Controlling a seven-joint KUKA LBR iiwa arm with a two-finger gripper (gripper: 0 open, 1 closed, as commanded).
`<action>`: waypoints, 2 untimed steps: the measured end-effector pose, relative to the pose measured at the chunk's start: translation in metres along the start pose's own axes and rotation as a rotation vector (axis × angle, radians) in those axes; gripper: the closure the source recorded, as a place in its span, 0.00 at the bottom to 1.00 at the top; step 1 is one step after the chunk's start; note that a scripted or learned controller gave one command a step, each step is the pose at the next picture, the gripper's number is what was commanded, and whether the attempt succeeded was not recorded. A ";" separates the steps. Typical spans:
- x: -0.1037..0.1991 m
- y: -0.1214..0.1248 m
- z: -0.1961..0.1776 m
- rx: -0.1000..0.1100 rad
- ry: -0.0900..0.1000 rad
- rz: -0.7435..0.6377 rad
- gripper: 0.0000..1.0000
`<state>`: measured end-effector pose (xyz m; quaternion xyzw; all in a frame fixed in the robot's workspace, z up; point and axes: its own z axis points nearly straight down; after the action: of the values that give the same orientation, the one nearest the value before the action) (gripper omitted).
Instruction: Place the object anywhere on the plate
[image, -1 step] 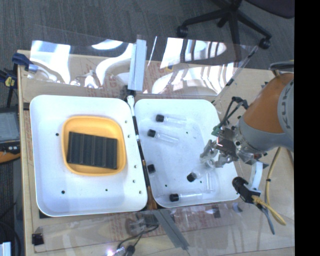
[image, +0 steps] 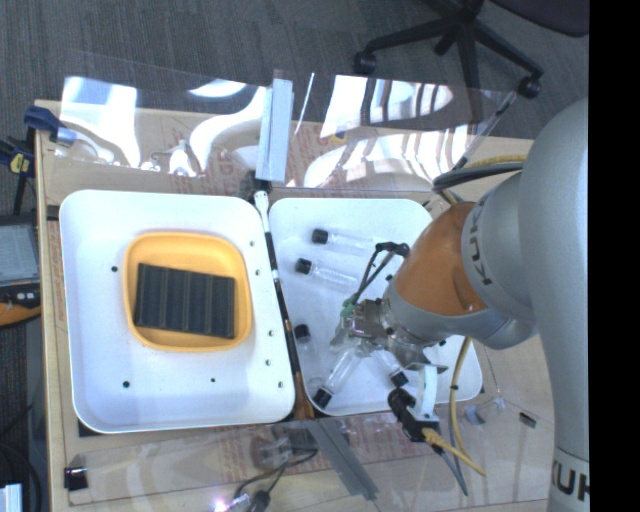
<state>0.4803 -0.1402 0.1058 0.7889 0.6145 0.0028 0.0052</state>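
Clear plastic tube with black cap (image: 335, 375): right bin, long axis diagonal, lying just below-left of my end effector (image: 362, 335), whose opening I cannot tell. Yellow plate (image: 185, 250): left bin, well apart.

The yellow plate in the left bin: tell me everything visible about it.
The yellow plate is a rounded-rectangle dish, plastic by its look, with a raised yellow-orange rim. A dark ribbed rectangular insert fills its middle, with grooves running across it. It lies flat in the left white bin, roughly central and slightly turned against the bin's edges. Nothing else rests on it. The gripper works over the right bin, apart from the plate.
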 end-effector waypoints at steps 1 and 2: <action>0.082 -0.023 -0.086 0.015 0.003 0.012 1.00; 0.158 -0.044 -0.085 0.018 0.003 -0.184 1.00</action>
<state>0.4757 0.0236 0.1904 0.7292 0.6843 -0.0022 -0.0027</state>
